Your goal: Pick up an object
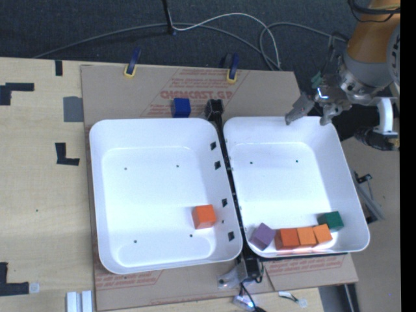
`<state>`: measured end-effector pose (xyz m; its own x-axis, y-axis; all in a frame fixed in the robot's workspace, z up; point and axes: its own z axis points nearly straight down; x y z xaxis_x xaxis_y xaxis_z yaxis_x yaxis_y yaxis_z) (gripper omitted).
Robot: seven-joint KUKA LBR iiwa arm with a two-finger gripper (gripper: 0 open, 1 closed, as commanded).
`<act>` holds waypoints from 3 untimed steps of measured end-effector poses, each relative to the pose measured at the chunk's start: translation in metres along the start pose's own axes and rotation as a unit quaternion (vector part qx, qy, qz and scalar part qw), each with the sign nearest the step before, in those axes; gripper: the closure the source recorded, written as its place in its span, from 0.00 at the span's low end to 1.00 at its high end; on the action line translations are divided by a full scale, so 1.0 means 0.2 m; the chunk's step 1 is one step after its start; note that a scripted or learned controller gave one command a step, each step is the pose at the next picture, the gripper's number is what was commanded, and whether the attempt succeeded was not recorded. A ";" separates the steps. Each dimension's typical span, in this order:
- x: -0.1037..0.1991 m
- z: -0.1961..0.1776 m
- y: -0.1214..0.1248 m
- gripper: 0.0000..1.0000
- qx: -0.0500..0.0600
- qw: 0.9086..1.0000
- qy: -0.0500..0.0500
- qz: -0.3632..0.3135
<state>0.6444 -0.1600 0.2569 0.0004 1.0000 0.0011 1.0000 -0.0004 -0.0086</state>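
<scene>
An orange cube [204, 216] lies alone in the left bin [110, 142], near its front right corner. Along the front wall of the right bin [338, 155] sit a purple block [262, 236], two orange blocks [286, 238] [306, 236], a lighter orange block [323, 234] and a green block [331, 221]. My gripper [312, 113] hangs over the far right corner of the right bin, well away from the blocks. Its two fingers stand apart with nothing between them.
A blue block [181, 106] rests on the cardboard behind the left bin, beside a black clamp [214, 109]. Cables run across the dark floor at the back. Black clips line the seam between the bins.
</scene>
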 end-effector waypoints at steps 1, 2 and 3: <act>0.00 -0.02 0.01 0.00 -0.004 1.000 -0.001 -0.001; 0.04 0.22 -0.02 0.00 -0.002 1.000 0.000 0.000; 0.04 0.43 -0.03 0.00 -0.002 1.000 0.000 -0.001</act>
<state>0.6372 -0.1516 0.1702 -0.0007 1.0000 0.0005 1.0000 0.0007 -0.0039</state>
